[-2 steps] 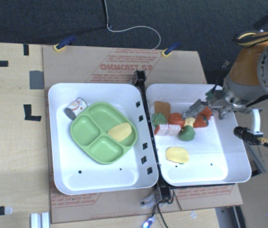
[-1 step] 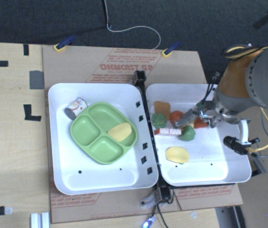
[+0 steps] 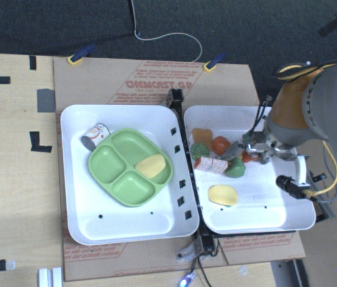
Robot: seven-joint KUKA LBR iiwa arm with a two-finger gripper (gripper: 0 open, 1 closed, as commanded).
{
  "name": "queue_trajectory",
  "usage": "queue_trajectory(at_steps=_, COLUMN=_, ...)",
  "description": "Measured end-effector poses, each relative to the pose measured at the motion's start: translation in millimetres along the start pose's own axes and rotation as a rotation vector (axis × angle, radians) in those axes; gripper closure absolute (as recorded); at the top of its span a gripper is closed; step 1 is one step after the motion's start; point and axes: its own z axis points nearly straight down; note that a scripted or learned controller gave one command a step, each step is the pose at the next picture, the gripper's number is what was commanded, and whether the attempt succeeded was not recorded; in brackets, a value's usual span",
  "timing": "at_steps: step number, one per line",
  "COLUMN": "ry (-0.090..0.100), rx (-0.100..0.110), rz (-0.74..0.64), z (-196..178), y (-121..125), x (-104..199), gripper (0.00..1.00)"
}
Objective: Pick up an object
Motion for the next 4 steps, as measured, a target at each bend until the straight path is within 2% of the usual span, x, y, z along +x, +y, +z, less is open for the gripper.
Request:
queue_trajectory(at_steps=1, ry=-0.001, rx=0.000, rz=0.000, z=-9, y=0, x=-1, gripper=1.00)
queue_trajectory(at_steps=4, ry=0.000, rx=-0.006, rz=0.001, z=-136, y=2, x=4, gripper=1.00)
